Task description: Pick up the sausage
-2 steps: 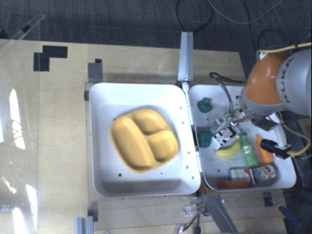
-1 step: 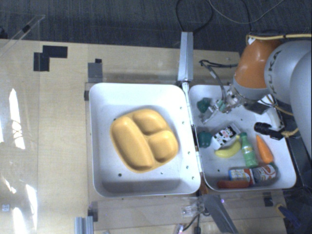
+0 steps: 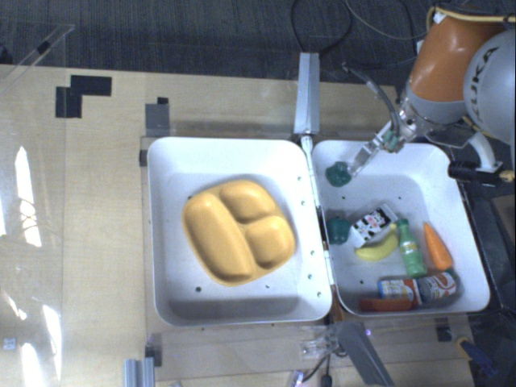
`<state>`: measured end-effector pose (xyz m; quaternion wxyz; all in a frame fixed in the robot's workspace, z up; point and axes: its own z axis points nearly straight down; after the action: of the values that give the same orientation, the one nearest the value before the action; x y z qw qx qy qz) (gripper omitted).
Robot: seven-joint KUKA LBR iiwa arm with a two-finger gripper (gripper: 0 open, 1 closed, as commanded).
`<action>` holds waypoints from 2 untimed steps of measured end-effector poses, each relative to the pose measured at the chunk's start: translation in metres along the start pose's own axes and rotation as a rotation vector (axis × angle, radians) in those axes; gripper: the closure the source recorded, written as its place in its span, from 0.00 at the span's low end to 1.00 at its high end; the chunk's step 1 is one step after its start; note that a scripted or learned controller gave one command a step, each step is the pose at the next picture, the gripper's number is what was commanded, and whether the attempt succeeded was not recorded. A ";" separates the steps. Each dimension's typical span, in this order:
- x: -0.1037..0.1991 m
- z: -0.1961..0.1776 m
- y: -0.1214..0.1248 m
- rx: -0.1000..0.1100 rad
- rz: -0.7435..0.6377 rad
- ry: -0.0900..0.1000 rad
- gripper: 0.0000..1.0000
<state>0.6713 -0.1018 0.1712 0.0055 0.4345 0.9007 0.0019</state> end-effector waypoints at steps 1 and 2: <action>-0.002 0.083 -0.031 0.000 -0.137 0.001 0.00; -0.024 0.083 -0.034 0.002 0.186 0.001 0.00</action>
<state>0.6608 -0.1417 0.0884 0.0047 0.5164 0.8563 0.0019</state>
